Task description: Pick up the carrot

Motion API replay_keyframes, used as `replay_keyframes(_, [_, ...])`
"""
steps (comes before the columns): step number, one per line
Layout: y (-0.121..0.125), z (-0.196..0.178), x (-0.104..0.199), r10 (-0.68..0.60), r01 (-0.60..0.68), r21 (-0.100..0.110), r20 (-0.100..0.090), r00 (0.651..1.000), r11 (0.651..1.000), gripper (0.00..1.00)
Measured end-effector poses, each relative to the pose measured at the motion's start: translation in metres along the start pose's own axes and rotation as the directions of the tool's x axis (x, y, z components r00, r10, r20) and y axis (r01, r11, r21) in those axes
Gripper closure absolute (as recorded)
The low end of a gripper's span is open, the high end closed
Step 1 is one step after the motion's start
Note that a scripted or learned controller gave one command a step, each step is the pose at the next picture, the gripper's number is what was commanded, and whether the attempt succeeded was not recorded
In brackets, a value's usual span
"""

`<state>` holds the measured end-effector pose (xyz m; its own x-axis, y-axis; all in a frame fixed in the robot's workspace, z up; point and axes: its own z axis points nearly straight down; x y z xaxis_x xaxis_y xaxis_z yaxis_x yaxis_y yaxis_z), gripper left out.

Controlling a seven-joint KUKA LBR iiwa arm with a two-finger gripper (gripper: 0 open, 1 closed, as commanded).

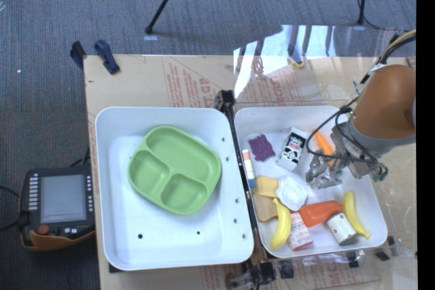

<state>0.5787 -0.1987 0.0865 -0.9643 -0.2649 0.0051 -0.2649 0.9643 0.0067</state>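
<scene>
Bench [163, 78]: brown board surface, two shallow white bins side by side. Left bin [115, 214] holds a green divided plate [175, 170], three compartments, lying flat and turned at an angle toward the bin's upper middle.

Right bin [272, 120] holds the clutter. The arm [384, 105] reaches in from the right, its orange band over the bin's right side, the grey wrist below it. Gripper [325, 174] is low in the bin, right of centre, pointing down and left. Whether its fingers are apart or together cannot be told; the metal parts blur together from this angle, and nothing is seen clamped between them.

Carrot [323, 144]: a small orange piece just above and left of the gripper, partly hidden by the black cable and the wrist. Touching or merely beside the gripper — cannot tell.

Other contents of the right bin, largest first:
- orange-red object [321, 212] lying below the gripper, near the front
- yellow banana [281, 227] front left, curved, upright in the frame
- second banana [356, 212] front right, by the bin wall
- white crumpled item [292, 192] just left of the gripper
- tan piece [266, 185] beside it, another tan piece under the banana's top
- black-and-white carton [293, 149] upper middle, tilted
- small printed box [300, 234] near the front edge
- small can [340, 227] beside the right banana
- purple item [261, 146] upper left

Outside the bins: teach pendant [61, 204] on the floor at left; blue clamp [106, 56] at the bench's far left corner.
</scene>
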Motion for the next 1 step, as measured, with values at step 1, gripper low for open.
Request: replay_keyframes(1, [-0.0247, -0.1076, -0.0364, 0.192, -0.192, 0.008, 0.022, 0.981, 0.981, 1.00])
